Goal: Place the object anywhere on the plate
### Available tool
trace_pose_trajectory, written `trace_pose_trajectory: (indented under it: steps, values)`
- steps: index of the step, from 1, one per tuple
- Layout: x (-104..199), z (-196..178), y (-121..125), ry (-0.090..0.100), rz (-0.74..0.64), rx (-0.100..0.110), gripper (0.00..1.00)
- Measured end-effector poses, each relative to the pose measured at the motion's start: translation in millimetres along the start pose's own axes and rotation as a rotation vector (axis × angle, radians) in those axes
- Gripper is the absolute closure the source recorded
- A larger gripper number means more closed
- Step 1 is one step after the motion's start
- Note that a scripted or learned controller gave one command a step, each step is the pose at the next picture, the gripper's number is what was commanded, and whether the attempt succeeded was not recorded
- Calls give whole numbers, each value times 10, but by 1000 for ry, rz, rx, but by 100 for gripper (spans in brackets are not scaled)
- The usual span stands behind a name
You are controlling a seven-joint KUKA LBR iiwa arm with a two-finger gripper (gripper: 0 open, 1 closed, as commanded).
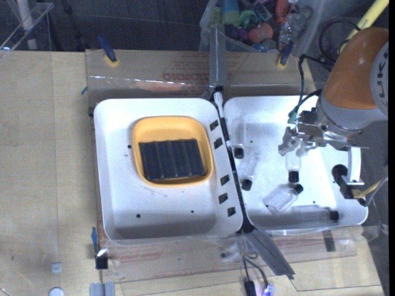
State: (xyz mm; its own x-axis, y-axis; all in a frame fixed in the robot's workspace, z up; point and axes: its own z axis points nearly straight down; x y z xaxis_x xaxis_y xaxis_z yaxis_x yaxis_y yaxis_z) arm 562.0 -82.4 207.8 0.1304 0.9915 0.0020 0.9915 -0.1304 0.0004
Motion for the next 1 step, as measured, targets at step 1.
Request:
trace_pose_trajectory:
  steps: [1]
  values:
    - [0, -1, 0, 0, 0, 0, 0]
